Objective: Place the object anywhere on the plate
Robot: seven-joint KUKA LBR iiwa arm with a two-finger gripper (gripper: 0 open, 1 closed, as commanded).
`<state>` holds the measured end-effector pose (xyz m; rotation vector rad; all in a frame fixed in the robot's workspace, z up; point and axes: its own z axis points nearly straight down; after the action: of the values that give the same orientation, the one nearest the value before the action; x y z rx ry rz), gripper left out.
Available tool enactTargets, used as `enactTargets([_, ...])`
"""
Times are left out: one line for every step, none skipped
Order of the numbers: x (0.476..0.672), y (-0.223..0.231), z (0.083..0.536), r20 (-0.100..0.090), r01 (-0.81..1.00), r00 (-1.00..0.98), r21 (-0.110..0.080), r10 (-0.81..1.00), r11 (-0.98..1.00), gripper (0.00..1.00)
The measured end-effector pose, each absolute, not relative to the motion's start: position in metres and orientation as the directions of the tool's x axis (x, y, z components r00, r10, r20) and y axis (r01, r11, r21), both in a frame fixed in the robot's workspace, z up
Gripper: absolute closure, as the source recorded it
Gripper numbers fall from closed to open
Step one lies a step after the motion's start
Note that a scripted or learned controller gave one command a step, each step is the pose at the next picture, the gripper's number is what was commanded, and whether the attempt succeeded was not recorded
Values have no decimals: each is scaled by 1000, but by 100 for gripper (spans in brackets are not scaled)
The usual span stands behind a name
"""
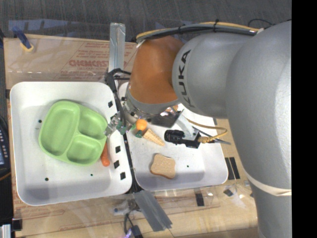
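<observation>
We judge the step in hand to be the pick, not the placement: the green three-compartment plate (59,128) in the left bin (29,192) carries nothing, and no item is visible in the gripper (119,126). The gripper hangs over the wall between the two bins, just beside the plate's right rim. We cannot tell from this view whether it is set wide or narrow. The task names no item; we take the nearest one, the toy ice-cream cone (151,136), as the likely object. It lies on its side in the right bin (208,167), with its orange scoop toward the gripper and its tan tip pointing away. An orange stick (105,156) lies against the plate's rim on the left bin floor, off the plate. The next move calls for centring over the cone, descending, closing across its narrow body, then lifting clear of the wall before moving left.
</observation>
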<state>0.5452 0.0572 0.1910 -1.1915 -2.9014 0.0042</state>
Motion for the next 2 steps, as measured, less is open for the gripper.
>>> enactTargets([521, -6, 191, 2, 647, -762, -3, 647, 762, 100])
enactTargets([597, 100, 191, 1, 665, -747, -2, 665, 747, 100])
